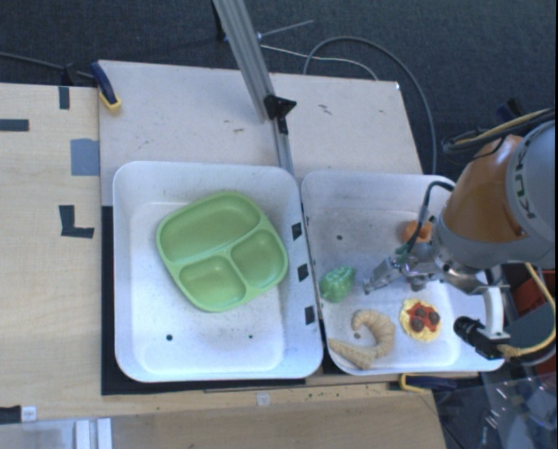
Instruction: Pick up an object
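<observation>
My gripper (pixel 384 277) hangs low in the right bin (pixel 354 187), between the green toy (pixel 337 283) and the tart (pixel 421 319); jaws' state I cannot tell.

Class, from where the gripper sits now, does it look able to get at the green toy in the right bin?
Probably yes: the gripper hangs just right of the green toy, with bare bin floor between them.

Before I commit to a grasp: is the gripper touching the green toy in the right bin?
Apart. In the camera view, bare white bin floor shows between the gripper and the green toy, which lies just left of it.
</observation>
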